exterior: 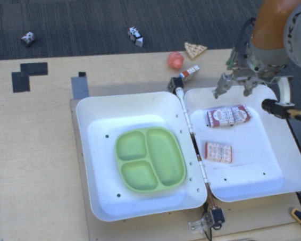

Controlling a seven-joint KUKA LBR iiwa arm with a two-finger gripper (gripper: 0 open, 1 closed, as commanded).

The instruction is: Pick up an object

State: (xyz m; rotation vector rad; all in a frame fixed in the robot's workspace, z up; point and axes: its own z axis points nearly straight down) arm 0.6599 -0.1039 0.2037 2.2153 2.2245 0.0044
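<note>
Two flat packets lie in the right bin (284, 175): a red and white wrapper (227, 116) near the back and a smaller orange-red patterned packet (218, 152) toward the middle. My gripper (236, 87) hangs over the bin's back edge, above and just behind the red and white wrapper. Its two fingers are spread apart with nothing between them.
The left bin (99, 165) holds a green divided plate (150, 159). Behind the bins lie an orange-pink ball (175, 60), a pizza-slice toy (195, 49) and a small red-tipped tube (190, 72). Small bits sit on the dark floor at the back.
</note>
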